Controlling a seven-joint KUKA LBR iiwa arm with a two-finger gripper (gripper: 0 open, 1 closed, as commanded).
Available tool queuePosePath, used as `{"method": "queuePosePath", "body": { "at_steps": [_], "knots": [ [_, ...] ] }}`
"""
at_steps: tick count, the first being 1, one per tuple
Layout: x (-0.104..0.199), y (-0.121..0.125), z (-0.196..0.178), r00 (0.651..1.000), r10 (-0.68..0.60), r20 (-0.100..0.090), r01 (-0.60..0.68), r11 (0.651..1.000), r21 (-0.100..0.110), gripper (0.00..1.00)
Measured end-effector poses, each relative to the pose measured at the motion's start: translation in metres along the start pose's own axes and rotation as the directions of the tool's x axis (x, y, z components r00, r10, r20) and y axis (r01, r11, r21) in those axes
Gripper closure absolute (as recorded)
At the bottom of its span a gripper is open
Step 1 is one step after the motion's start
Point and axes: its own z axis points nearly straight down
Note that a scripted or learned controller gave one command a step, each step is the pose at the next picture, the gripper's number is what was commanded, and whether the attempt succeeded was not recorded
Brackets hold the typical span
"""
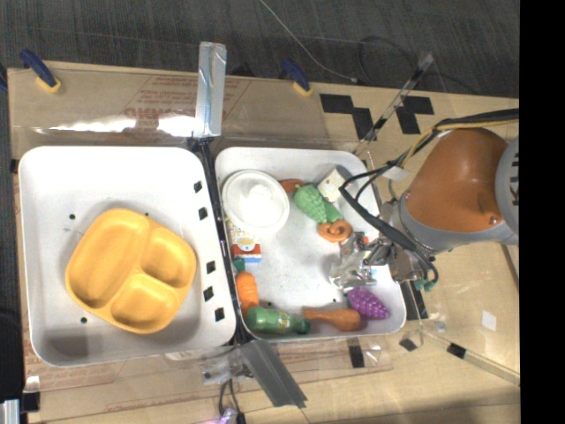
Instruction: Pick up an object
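Right now your arm (459, 188) reaches in from the right, its orange band sitting over the right edge of the right bin (291, 276). The gripper (357, 263) hangs low over the right part of that bin, a metallic tangle just above the purple grapes (369, 304); whether it is apart or together you cannot tell from this angle, and nothing shows clamped in it.

You have plenty to choose from in the right bin. A white bowl (256, 199) sits at the far left corner. A green ridged toy (311, 203) lies near the far wall, with a small white block (331, 184) just beyond it and an orange ring-shaped piece (334, 230) just beside it on the near side. Along the left wall you see a small red, white and blue carton (247, 253) and an orange carrot (247, 288). Along the near wall lie a green bottle (274, 321) and a brown drumstick (334, 317), the drumstick touching the grapes.

Your left bin (53, 184) holds a yellow divided tray (131, 269), tilted slightly, well apart from the gripper.
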Motion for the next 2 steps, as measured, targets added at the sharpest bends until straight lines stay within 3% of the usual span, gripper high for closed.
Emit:
{"method": "queuePosePath", "body": {
  "at_steps": [1,2],
  "knots": [
    [-0.048,0.077,-0.056,0.997,0.073,0.006,-0.073,0.997,-0.001,1.0],
    [-0.141,0.045,-0.107,0.999,-0.053,0.007,0.053,0.999,0.002,1.0]
  ]
}}
